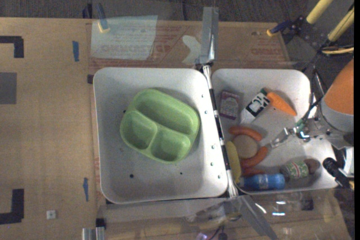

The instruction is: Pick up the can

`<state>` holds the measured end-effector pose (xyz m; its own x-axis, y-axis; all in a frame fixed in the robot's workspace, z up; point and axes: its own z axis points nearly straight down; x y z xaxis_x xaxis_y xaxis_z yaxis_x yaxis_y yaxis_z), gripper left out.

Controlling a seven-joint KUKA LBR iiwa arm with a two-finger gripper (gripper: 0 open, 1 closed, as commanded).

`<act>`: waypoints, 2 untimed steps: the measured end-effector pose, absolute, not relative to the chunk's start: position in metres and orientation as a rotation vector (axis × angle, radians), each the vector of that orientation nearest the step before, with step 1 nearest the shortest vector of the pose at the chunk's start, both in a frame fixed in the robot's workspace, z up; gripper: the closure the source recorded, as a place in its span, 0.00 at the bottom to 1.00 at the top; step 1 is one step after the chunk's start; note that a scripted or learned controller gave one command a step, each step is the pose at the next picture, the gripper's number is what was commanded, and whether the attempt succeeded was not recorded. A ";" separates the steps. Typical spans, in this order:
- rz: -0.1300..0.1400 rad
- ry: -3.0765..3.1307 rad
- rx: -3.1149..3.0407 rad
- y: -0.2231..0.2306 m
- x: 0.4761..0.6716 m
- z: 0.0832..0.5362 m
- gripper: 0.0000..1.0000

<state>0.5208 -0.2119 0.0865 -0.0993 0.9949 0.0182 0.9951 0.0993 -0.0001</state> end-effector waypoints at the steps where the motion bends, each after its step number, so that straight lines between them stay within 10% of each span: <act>1: -0.031 -1.964 -2.432 -0.207 0.489 0.088 0.00; 2: -0.031 -1.964 -2.432 -0.207 0.489 0.088 0.00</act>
<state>0.4891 -0.2075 0.0876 0.2107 0.9772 0.0254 0.9775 -0.2107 0.0003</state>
